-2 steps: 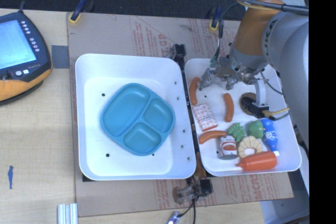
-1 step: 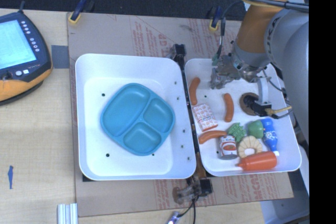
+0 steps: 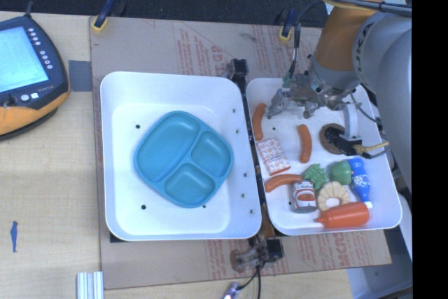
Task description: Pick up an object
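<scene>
Gripper (image 3: 297,100): metal, two-fingered, hanging over the far edge of the right bin (image 3: 392,217); how far the jaws stand apart cannot be told at this slant, and nothing shows between them. Step in hand, by judgement: approach, no object yet chosen or gripped. Nearest candidates: sausage (image 3: 258,121), smooth orange-brown cylinder, lying along the bin's left wall just below the gripper; second sausage (image 3: 304,143), same make, near the bin's middle. Next move likely calls for a descent onto one of these with the fingers across its short axis, since a rounded glossy body may roll or slip. Further contents toward the near edge: third sausage (image 3: 281,182); flat printed packet (image 3: 272,155); small can (image 3: 304,197); knobbly green broccoli (image 3: 314,174); ribbed yellow corn (image 3: 332,195); red bottle (image 3: 344,216) lying on its side; blue bottle (image 3: 360,180); green pepper (image 3: 341,171). Left bin (image 3: 115,220): one blue divided plate (image 3: 183,158), smooth plastic, three compartments.
</scene>
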Robot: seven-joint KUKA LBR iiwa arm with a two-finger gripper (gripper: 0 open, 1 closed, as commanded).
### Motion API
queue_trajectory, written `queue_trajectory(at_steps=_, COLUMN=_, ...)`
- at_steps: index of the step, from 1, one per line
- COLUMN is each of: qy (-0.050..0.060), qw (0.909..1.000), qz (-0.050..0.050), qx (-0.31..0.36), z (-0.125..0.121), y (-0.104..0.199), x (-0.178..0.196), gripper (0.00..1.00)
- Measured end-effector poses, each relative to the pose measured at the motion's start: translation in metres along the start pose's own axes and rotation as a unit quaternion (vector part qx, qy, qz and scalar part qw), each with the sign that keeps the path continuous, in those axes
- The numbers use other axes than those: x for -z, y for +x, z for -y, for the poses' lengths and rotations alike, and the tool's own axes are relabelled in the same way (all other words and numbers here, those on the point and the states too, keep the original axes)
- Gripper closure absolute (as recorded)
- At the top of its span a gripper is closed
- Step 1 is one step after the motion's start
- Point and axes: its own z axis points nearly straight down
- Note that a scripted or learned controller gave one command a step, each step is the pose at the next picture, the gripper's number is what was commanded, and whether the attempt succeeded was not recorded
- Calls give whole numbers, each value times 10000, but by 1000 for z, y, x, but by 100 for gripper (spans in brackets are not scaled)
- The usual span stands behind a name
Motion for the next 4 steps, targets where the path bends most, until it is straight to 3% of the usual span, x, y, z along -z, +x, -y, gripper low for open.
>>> queue_trajectory(at_steps=2, qy=-30, qw=10000, qz=4, qx=-23, z=4, y=8, x=-10, gripper=0)
queue_trajectory(at_steps=3, qy=-16, qw=10000, qz=6, qx=-16, z=5, y=7, x=0, gripper=100)
queue_trajectory(at_steps=4, qy=-16, qw=10000, qz=7, qx=-15, z=5, y=7, x=0, gripper=0)
